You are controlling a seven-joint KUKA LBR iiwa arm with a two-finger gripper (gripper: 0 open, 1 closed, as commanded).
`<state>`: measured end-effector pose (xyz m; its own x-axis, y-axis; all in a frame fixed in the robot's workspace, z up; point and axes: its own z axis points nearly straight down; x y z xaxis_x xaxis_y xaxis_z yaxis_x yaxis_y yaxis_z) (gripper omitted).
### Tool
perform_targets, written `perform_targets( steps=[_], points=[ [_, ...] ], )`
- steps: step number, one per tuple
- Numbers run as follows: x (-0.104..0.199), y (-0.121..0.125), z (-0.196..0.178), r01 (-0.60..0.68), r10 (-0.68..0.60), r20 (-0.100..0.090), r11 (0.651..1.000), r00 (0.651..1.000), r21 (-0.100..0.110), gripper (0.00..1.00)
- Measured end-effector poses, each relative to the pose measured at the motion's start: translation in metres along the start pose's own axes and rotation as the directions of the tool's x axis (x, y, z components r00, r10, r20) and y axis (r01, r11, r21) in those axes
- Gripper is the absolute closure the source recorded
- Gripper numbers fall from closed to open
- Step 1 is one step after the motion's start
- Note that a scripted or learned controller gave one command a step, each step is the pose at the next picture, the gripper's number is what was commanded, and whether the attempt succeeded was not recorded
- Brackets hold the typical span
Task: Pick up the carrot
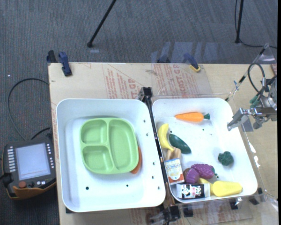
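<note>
Carrot near right bin's far rim, open floor beside it, hand at right rim, grip state unclear

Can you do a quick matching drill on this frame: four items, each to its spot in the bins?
Items:
1. carrot
2. green divided plate
3. broccoli
4. milk carton

Places:
A. left bin, middle
B. right bin, near edge, lying on its side
C. right bin, far end
D. right bin, right side, alone

Pairs: 1-C, 2-A, 3-D, 4-B
</note>
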<state>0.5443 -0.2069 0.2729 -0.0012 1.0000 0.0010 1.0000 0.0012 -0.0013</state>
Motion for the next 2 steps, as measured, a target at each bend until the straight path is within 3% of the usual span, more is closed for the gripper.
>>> perform_targets(
  steps=[1,2],
  points=[
    [0.058,0.026,0.158,0.020,-0.020,-0.007,1.000,1.000,0.015,0.00],
    [0.047,0.094,0.187,0.081,-0.081,-0.001,0.997,0.997,0.002,0.00]
  ],
)
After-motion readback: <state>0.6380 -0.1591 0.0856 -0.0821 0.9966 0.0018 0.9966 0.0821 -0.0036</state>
